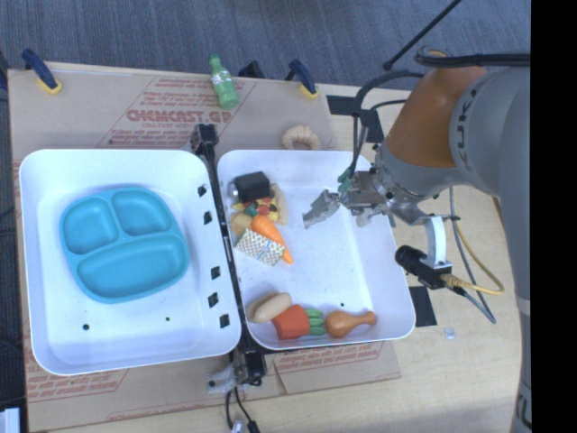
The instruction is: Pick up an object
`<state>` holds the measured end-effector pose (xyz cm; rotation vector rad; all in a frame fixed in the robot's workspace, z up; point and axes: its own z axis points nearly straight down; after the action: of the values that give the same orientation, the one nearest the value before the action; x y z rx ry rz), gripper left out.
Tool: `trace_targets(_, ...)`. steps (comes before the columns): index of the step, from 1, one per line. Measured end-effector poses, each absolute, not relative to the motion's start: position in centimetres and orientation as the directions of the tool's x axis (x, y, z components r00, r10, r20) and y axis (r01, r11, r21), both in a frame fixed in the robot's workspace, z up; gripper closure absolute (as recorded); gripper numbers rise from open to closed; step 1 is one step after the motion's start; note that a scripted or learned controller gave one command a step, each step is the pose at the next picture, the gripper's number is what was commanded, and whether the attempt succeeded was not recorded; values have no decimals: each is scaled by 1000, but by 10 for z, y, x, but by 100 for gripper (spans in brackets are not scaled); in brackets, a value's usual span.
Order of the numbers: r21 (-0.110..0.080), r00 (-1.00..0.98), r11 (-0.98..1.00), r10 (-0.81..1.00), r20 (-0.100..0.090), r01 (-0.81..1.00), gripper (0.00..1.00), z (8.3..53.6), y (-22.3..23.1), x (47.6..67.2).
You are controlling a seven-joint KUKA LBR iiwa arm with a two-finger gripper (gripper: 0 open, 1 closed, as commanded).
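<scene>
My gripper [341, 213] hangs over the right side of the right bin [361, 269], its fingers spread open with nothing between them. To its left lies a cluster of toy food: a black block [251, 186], an orange carrot [271, 234] and a patterned wedge [257, 249]. Along the bin's front edge lie a tan roll [269, 307], a red vegetable with a green top [296, 322] and a brown drumstick [350, 321]. The gripper touches none of them.
The left bin [36, 242] holds a blue divided plate [124, 242]. Behind the bins, on the cardboard, lie a green bottle [223, 82] and a beige ring [300, 137]. Blue clamps [41, 69] grip the board's back edge. A black cable fitting [419, 266] sticks out right of the bin.
</scene>
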<state>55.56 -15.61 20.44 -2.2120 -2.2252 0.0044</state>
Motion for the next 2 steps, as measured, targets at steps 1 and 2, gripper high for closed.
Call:
trace_targets(1, -4, 22, -22, 1000, 0, 1000, 0, 91, -118, 575)
trace_targets(2, -6, 19, -19, 1000, 0, 1000, 100, 101, -118, 575)
